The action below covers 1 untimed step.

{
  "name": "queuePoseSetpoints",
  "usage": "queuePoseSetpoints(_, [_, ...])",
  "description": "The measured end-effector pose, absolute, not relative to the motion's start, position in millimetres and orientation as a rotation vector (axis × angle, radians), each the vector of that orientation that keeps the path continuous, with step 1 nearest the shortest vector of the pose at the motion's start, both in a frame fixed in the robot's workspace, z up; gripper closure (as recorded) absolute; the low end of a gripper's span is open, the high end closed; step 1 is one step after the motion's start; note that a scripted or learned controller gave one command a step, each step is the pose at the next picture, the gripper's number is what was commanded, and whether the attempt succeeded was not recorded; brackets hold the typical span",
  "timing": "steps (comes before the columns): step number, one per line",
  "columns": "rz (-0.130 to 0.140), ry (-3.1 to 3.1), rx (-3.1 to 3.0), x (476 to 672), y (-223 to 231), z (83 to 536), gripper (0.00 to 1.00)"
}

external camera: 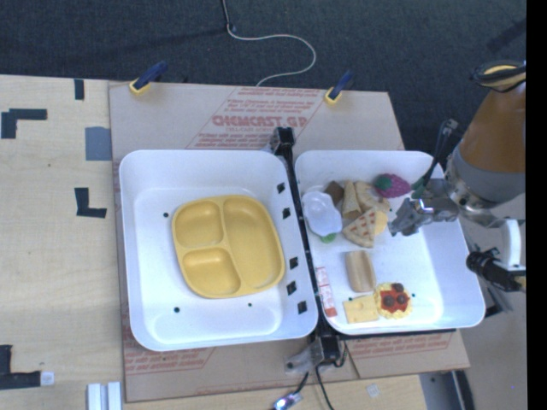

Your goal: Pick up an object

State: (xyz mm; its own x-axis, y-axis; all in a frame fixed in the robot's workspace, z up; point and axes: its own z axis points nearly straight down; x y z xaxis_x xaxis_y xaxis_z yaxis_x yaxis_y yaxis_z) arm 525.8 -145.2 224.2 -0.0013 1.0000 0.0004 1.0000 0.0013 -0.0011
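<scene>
The right bin (444,267) holds several toy foods: a pink and green fruit (392,184), tan bread pieces (357,200), a waffle wedge (362,227), a clear cup (321,213), a tan bun (360,270), a yellow cheese square (361,308) and a pizza slice (394,299). My gripper (405,220) hangs over the right bin, just right of the waffle wedge and below the fruit. I see nothing between its dark fingers.
The left bin (145,229) carries a yellow divided plate (227,245). A black divider (295,220) runs between the bins. Both bins rest on a cardboard sheet (256,118) clamped at the back. A white cable (273,49) trails behind.
</scene>
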Motion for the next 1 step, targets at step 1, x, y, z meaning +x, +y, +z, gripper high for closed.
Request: queuePoseSetpoints(1, [0.002, -2.226, -2.212, 519.0, -88.6, 213.9, 1.0])
